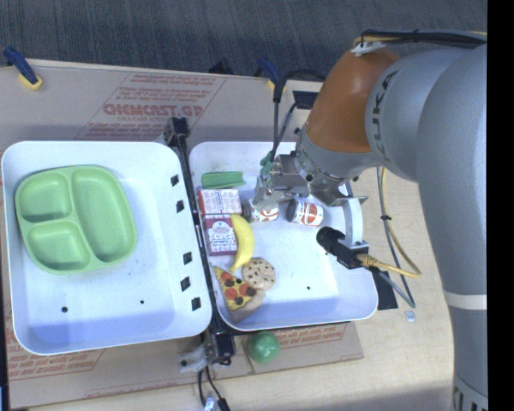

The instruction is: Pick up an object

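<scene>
Two white bins sit side by side on the bench, and nearest the camera, outside them, a small green ball (262, 346) rests on the cardboard just below the right bin (351, 294), out of play for a pick from the bins.

Inside the right bin's near corner a pizza slice toy (234, 291) lies flat with a cookie (259, 273) touching its upper edge. Just beyond, a banana (243, 240) curves along the left side, leaning against two small red-and-white cartons (220, 221) stacked along the divider. These pieces crowd together, so a clean grab of any one likely means nudging its neighbours.

Further in, a red-and-white can (307, 213) lies on its side on the open floor of the bin, with a second small red-and-white item (267, 213) just beside it. The gripper (278, 191) hangs right above this pair, low in the bin; the likely target is one of these two, though which I cannot tell. Whether its fingers are spread or closed I also cannot tell, since the wrist body hides them, and nothing is visibly held.

A green block (222, 179) lies near the far wall. In the left bin (94, 315), a green divided tray (73, 218) sits well apart from everything, seemingly a place to drop things.
</scene>
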`<action>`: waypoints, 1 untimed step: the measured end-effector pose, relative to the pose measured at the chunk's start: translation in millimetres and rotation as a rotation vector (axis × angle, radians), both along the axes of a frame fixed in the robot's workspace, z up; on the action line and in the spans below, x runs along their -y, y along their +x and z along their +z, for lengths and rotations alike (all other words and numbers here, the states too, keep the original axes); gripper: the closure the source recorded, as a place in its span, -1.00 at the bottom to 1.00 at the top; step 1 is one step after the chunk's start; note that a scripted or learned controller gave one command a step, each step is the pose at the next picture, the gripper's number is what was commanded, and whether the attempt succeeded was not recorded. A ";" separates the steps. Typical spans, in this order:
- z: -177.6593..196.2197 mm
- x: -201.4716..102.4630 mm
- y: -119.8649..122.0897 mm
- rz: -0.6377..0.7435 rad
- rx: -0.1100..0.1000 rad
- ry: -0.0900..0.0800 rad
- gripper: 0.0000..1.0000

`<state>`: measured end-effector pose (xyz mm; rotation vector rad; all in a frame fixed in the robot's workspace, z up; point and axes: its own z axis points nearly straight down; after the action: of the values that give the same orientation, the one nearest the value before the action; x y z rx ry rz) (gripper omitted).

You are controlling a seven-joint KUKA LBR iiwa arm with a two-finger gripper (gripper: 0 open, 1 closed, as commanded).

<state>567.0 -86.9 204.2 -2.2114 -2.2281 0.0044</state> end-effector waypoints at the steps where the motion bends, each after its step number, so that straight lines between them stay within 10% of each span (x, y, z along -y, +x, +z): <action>1: 24.8 17.4 -83.8 -0.002 0.001 0.000 1.00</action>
<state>483.2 -104.3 228.9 -2.2138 -2.2269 0.0043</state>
